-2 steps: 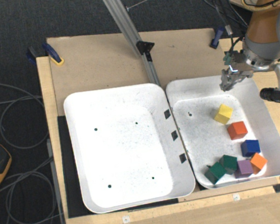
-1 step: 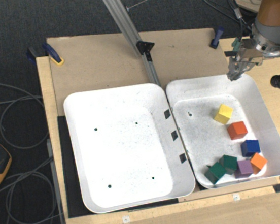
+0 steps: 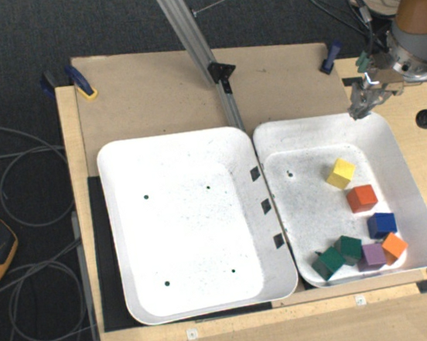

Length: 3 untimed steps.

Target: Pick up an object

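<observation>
Right bin [image 3: 397, 145] with yellow [image 3: 341, 173], red [image 3: 361, 198], blue blocks [image 3: 381, 224].

Two white bins are sitting side by side on a wooden bench [image 3: 155, 80]: the left bin [image 3: 118, 217] and the right bin [image 3: 302, 134]. A grey metal bar [image 3: 192, 36] is slanting down toward their far edges. Blue clamps [image 3: 81, 82] are gripping the bench's far corners. Black cables [image 3: 9, 161] are trailing over the dark floor at left.
</observation>
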{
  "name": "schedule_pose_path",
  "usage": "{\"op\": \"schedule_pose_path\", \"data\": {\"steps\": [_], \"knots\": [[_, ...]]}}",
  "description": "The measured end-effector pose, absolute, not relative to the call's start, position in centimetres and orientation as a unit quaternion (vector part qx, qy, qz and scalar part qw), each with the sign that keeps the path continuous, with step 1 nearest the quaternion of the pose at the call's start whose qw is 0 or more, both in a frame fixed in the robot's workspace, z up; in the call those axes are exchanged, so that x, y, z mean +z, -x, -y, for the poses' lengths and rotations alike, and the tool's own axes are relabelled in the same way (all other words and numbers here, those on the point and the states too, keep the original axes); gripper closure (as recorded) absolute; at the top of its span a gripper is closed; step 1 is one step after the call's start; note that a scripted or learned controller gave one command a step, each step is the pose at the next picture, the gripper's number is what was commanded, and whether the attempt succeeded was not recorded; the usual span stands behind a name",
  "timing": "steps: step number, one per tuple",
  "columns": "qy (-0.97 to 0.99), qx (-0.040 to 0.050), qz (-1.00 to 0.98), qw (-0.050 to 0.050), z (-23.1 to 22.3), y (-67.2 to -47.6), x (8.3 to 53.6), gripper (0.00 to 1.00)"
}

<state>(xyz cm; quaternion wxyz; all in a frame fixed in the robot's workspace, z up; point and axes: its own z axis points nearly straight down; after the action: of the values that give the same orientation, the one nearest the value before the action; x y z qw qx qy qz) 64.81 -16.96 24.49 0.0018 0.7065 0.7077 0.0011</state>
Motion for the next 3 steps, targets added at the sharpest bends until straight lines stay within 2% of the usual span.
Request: {"op": "schedule_pose_path", "data": {"steps": [1,2,3], "knots": [[-0.705,0.0008,-0.709,-0.001,11.1,-62.8,25.0,1.00],[-0.705,0.0001,-0.709,-0.002,6.2,-61.5,23.8,1.00],[-0.705,0.0008,-0.709,-0.001,1.6,-60.1,24.8,1.00]]}}
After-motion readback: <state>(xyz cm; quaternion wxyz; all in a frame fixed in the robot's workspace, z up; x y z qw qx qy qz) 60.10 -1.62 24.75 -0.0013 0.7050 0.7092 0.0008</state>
